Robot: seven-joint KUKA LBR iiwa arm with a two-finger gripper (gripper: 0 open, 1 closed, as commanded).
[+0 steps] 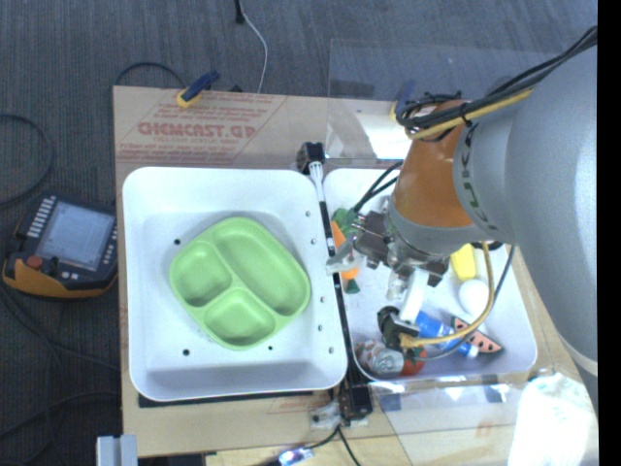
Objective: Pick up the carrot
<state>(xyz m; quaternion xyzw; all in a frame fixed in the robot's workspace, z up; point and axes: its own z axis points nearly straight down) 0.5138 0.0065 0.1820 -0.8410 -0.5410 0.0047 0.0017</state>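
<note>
Camera view showed us the carrot [340,231] lying against the inner wall of the right-hand bin [514,323], partly under the end effector [367,246], whose state, released or clenched, we could not tell. We judged a good grasp needed it centred over the carrot, clear of that wall, closing across its width.

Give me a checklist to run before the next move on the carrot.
1. Carrot found: ok, the carrot lies by the right bin's left wall.
2. Carrot in full view: not ok, the gripper covers part of it.
3. Carrot held: cannot tell.
4. Gripper near carrot: ok, right beside it.
5. Clutter clear of carrot: ok, yellow block and egg lie beyond the gripper.
6. Plate out of the way: ok, the plate sits in the left bin.
</note>
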